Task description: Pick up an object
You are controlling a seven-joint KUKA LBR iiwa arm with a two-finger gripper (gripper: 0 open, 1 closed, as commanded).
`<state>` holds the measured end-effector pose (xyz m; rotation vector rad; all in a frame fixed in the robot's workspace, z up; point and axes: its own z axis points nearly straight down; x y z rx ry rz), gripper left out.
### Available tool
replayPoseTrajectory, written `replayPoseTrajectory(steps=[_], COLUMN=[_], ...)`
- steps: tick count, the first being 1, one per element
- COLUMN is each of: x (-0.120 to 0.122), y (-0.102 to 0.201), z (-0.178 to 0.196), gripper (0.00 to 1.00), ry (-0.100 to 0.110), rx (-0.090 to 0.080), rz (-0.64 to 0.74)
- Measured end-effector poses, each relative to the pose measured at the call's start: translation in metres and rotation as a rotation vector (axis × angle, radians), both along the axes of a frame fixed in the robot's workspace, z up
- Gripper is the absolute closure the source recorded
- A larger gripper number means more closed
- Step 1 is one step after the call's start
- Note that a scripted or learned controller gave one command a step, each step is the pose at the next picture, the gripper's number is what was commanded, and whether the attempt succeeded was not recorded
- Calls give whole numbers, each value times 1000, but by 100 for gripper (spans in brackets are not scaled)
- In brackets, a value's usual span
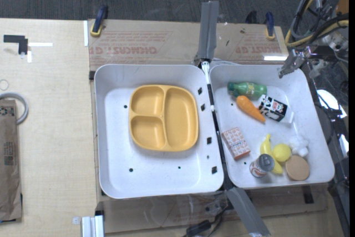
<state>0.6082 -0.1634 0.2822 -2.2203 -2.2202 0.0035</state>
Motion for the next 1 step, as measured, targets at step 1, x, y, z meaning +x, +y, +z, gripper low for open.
replayPoseTrajectory(steps=[1], x=[-3], y=[45], z=[-62], gripper=[0], ry=[1], rx=[-1], rz=[64])
